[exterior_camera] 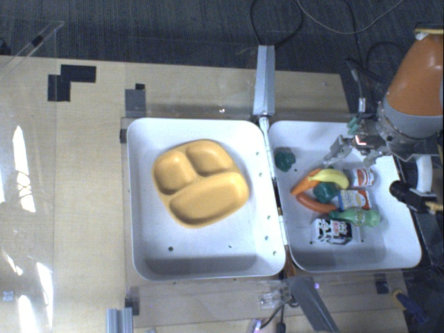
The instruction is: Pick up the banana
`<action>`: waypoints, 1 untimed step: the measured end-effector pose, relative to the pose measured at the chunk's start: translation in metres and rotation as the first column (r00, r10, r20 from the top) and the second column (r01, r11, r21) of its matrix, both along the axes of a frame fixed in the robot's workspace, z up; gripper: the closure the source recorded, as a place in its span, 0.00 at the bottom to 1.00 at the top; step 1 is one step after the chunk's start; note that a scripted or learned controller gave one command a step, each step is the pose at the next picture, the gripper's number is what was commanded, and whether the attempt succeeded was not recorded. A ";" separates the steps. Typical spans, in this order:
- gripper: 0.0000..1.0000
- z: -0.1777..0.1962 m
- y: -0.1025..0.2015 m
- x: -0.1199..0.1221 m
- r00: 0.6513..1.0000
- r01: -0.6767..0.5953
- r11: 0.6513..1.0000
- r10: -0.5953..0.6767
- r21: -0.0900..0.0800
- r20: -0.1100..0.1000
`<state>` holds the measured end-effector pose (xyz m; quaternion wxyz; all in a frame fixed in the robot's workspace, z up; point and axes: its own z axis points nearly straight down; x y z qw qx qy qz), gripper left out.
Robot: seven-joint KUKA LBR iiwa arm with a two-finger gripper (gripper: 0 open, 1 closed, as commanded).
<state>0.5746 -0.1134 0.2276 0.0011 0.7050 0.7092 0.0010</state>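
In the camera view, the banana (328, 177) lies in the right bin (402, 255), touching an orange carrot-like piece (309, 193) and just beside a small bottle (363, 178). The gripper (355, 144) hovers just above it; whether it is spread cannot be told. A good descent would straddle the banana's middle, clear of its neighbours. The wrist blurs into cables

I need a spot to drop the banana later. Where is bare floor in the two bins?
Left bin: a bare strip around the yellow tray, widest along the near wall. Right bin: bare along the near wall; crowded mid-bin around the banana.
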 end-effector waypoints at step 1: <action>0.00 -0.071 -0.017 0.011 1.000 -0.010 1.000 0.010 0.000 -0.001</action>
